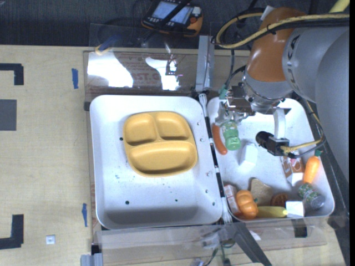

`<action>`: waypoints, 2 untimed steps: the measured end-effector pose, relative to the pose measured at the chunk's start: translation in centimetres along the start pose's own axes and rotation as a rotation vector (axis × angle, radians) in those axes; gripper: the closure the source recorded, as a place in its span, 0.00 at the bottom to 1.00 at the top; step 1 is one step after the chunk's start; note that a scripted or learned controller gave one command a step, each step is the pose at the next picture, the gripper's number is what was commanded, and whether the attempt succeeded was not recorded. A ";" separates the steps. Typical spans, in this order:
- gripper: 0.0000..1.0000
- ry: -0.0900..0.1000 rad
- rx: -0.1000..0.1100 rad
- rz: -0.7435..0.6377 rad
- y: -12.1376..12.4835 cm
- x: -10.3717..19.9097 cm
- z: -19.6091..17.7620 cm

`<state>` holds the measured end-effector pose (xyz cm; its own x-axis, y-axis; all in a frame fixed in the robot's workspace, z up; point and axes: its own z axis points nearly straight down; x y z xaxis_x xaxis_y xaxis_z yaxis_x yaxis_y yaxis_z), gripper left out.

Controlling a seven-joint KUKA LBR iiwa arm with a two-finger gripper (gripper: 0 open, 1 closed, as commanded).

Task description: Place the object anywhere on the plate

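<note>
A: The bench is pale wood with black corner marks, and two shallow white bins sit side by side on it, a clear panel catching glare behind them. What is the arm after?

B: Most likely the small green bottle-shaped toy (231,136) at the near-left side of the right bin (295,112). It hangs or stands right under the two-finger gripper (231,118), beside a slim orange-red sausage-shaped piece (219,139) that lies along the bin's left wall.

A: Does the gripper have it?

B: I cannot tell. The wrist hides the jaws from above, so how wide they stand and whether they pinch the bottle is not visible.

A: And the target?

B: The yellow moulded plastic plate with three compartments (160,142) lies in the left bin (105,148), apart from the bottle, with the two bin walls between them. It sits mid-bin, I judge, so a drop anywhere over it lands safely.

A: The rest?

B: Clutter pushed to the right bin's near edge: an orange pumpkin-like toy (247,202), a yellow banana-like piece (270,211), an orange carrot-shaped toy (312,169). A handheld control pendant (171,14) rests beyond the bins.
</note>
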<state>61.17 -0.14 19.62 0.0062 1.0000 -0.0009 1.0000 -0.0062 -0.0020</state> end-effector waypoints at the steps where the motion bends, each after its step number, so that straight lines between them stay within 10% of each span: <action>1: 1.00 0.001 0.001 -0.275 0.9 6.6 1.4; 2: 0.00 0.001 0.001 -0.276 0.9 6.6 1.4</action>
<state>62.12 6.47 18.18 -0.2661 0.9640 0.0005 0.9640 0.2661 -0.0031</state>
